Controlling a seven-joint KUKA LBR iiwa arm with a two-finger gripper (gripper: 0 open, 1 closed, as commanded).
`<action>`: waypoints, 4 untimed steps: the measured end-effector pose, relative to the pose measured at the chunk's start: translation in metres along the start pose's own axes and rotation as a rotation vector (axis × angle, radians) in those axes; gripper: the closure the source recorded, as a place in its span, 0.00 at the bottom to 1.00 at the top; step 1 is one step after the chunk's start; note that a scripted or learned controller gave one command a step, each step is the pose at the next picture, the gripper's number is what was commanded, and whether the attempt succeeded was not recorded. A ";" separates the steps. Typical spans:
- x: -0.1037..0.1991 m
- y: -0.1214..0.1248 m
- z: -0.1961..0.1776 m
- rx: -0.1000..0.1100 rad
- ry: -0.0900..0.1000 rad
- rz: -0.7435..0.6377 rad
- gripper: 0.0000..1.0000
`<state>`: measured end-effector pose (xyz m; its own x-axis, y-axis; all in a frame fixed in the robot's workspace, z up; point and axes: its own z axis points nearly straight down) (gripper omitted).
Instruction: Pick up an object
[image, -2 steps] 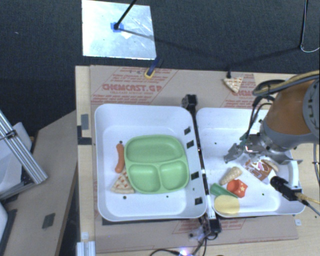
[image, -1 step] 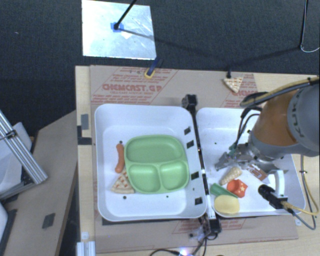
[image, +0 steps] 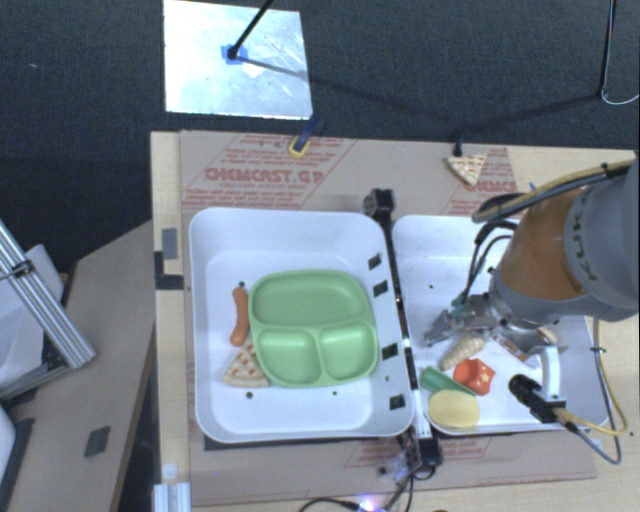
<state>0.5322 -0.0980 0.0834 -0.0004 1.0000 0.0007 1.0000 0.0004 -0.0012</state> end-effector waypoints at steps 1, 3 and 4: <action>0.000 0.001 -0.011 -0.003 -0.001 0.000 1.00; 0.005 0.009 -0.100 -0.007 -0.001 -0.004 1.00; 0.005 0.010 -0.144 -0.008 -0.002 -0.005 1.00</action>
